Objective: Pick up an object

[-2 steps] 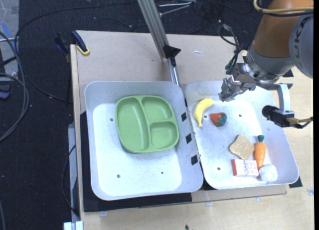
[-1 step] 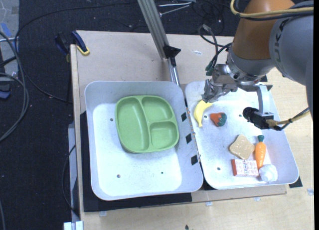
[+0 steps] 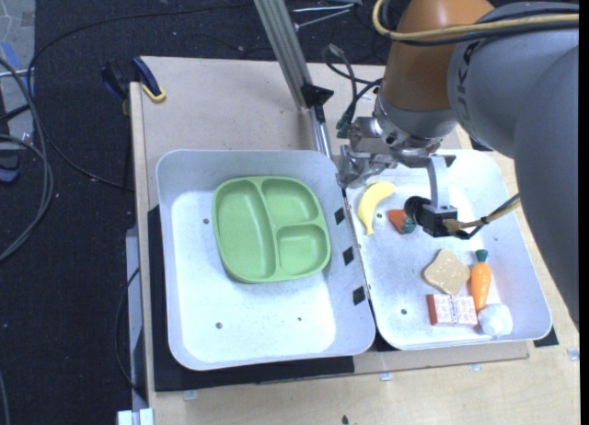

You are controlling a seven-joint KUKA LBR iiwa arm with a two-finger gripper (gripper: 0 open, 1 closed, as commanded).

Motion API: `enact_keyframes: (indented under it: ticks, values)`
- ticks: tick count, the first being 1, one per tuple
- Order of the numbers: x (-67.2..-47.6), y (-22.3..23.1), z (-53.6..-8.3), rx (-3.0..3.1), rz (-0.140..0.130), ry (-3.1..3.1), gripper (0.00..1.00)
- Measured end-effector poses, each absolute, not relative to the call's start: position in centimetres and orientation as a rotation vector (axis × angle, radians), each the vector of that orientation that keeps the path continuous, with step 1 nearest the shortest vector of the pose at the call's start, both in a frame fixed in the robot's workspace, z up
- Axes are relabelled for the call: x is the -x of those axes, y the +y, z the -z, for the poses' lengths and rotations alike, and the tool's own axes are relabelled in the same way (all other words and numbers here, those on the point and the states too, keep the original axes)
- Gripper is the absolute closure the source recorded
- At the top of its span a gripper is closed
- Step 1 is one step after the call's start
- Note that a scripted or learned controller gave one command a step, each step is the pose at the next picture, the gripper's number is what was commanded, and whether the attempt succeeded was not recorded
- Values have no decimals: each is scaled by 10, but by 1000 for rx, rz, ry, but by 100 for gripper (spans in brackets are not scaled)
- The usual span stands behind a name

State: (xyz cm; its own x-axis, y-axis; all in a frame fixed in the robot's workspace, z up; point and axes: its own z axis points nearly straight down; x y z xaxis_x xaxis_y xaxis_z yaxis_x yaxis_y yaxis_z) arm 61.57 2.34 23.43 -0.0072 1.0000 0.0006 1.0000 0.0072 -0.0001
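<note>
My gripper [image 3: 353,171] hangs low over the far left corner of the right bin [image 3: 515,230], under the orange wrist band. Just below and to its right lies a yellow banana [image 3: 373,204], close to the gripper tip; whether they touch I cannot tell. A small red-orange piece [image 3: 398,221] sits right of the banana. Further toward the front lie a tan bread slice [image 3: 447,272], an orange carrot [image 3: 480,285], a red-and-white box [image 3: 451,309] and a white ball [image 3: 495,320].
A green divided plate [image 3: 272,228] lies in the left bin [image 3: 184,304]. A slanted metal pole [image 3: 281,32] rises behind the bins. A black part with a cable [image 3: 431,216] hangs off the arm over the right bin.
</note>
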Motion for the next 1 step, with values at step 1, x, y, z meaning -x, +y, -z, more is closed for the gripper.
enact_keyframes:
  ticks: [1]
  values:
    - [-631,66,-236,2216,3,-2227,100]
